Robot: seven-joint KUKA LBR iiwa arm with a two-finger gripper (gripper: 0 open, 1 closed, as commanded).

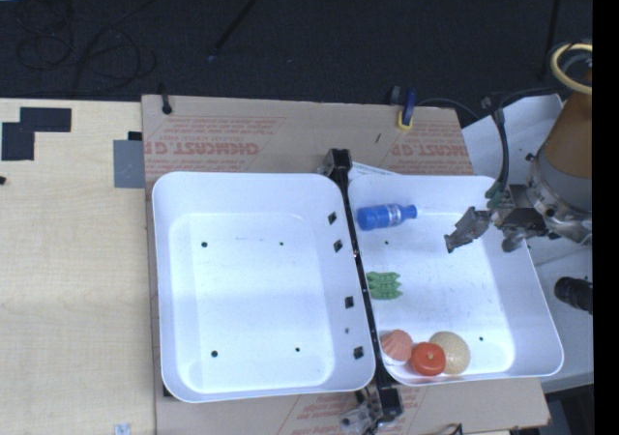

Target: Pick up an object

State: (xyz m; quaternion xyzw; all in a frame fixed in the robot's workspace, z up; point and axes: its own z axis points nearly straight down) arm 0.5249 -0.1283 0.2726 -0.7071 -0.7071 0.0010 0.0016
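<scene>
The right bin (pixel 503 327) holds a blue bottle (pixel 386 217) lying on its side near the far left corner. A small green object (pixel 384 285) lies by the divider. At the near left corner sit a pink piece (pixel 395 343), a red round object (pixel 427 359) and a cream round object (pixel 452 350), all close together. My gripper (pixel 484 229) hangs over the right part of this bin, above its floor, with its fingers spread apart and nothing between them. It is well to the right of the bottle.
The left bin (pixel 184 230) lies beside the right one, joined by a black divider (pixel 353 269). Both rest on a cardboard sheet (pixel 251 133). The arm's orange band (pixel 580 133) and cables stand at the right edge.
</scene>
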